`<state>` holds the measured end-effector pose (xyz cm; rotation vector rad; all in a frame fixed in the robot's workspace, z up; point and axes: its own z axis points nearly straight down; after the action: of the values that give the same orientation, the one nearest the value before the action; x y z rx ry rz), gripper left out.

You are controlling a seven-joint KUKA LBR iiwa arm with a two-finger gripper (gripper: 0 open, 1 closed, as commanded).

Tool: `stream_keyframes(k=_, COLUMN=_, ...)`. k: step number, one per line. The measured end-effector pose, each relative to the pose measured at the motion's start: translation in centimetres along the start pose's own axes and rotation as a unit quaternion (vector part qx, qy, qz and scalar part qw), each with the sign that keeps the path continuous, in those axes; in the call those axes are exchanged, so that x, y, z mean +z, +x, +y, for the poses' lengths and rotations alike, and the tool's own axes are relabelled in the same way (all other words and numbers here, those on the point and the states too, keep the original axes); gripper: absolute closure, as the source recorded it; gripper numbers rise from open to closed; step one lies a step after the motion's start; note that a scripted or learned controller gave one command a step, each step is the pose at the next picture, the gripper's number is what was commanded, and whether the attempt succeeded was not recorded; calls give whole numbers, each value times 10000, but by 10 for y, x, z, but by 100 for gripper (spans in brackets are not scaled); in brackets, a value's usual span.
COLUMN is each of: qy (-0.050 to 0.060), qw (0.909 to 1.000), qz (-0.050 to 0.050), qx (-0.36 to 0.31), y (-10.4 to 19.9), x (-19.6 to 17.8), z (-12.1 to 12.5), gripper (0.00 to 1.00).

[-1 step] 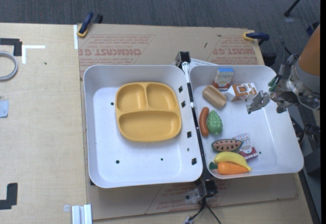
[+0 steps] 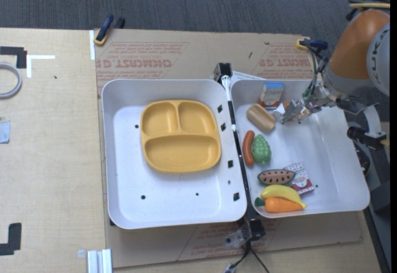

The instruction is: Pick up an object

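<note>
My gripper [image 2: 294,111] hangs over the back part of the right bin [image 2: 338,169], reaching in from the right. Just to its left lie a tan bread roll [image 2: 260,118] and a small red and white carton [image 2: 271,94]. I see nothing held in the gripper. Further forward in the same bin are a red sausage [image 2: 248,146], a green vegetable [image 2: 261,149], a brown seeded slice [image 2: 276,176], a red and white packet [image 2: 299,177], a yellow banana [image 2: 282,193] and an orange carrot [image 2: 282,205].
The left bin [image 2: 124,197] holds a yellow divided plate [image 2: 180,135]. A raised divider [image 2: 234,141] separates the two bins. The right half of the right bin's floor is bare. Cardboard [image 2: 142,58] lies under both bins.
</note>
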<state>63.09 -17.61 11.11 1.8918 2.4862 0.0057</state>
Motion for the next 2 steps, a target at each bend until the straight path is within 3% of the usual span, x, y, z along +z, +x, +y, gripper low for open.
stream_keyframes(k=1, qy=-62, qw=9946, qz=-55, qx=1031, y=66, x=6, z=16, gripper=0)
stream_keyframes(k=2, qy=-53, qw=9948, qz=-13, qx=1019, y=69, x=-6, z=18, gripper=100)
